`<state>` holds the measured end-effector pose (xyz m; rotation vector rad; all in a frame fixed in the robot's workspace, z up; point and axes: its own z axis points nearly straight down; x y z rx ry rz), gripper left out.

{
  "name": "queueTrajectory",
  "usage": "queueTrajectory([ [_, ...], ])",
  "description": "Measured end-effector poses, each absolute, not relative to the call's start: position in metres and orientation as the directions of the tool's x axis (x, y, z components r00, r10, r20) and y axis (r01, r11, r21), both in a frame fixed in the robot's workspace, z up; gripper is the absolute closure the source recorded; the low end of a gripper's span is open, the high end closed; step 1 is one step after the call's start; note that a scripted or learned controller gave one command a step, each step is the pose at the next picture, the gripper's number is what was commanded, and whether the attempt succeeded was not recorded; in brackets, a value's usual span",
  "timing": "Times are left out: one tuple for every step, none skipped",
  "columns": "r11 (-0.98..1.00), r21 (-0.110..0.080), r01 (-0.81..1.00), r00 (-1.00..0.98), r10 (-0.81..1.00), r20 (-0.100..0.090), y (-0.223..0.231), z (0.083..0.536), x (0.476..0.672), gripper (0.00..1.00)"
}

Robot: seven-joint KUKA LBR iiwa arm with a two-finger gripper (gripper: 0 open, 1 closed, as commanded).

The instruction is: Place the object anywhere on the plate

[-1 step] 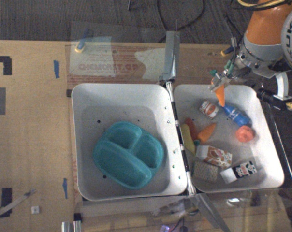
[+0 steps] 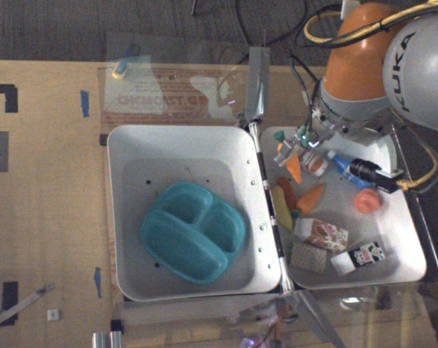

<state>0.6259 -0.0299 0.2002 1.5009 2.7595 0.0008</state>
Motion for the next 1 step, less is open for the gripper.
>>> queueTrajectory([
  [0.784,0.001,0.621,-0.784,0.621,0.000,0.0481,0.1853,0.5914,1.00],
])
